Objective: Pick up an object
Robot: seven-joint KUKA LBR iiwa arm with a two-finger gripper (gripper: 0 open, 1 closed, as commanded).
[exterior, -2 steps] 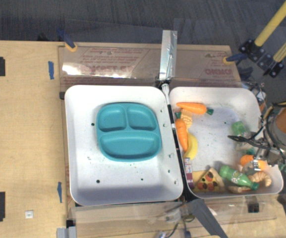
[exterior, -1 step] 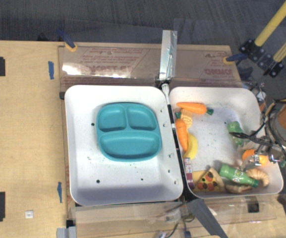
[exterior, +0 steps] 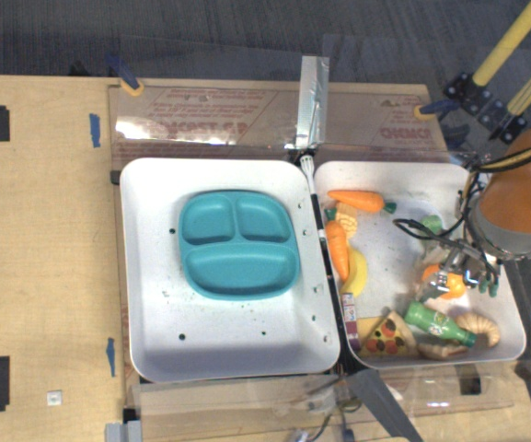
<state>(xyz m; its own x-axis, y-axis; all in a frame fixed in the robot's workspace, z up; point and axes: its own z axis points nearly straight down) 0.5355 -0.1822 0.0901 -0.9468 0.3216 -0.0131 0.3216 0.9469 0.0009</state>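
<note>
On the worktop (exterior: 35, 247), the left bin (exterior: 155, 339) holds a teal divided plate (exterior: 239, 244), while the right bin (exterior: 403, 247) carries the toys. The claw (exterior: 456, 279) sits low at the right bin's 3 o'clock side, over a small orange object (exterior: 442, 286); whether it grips anything cannot be told. A green bottle (exterior: 438, 324) lies just below it at 5 o'clock, beside a tan croissant (exterior: 482, 328) and a pizza slice (exterior: 386, 335), with carrots (exterior: 357, 201) and a banana (exterior: 357, 274) toward 9 to 11 o'clock.

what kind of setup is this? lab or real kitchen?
Likely a robot lab bench, not a kitchen: two taped-down white bins, toy food such as a plastic carrot and a green bottle, and a teal divided plate, all on cardboard sheeting.
</note>
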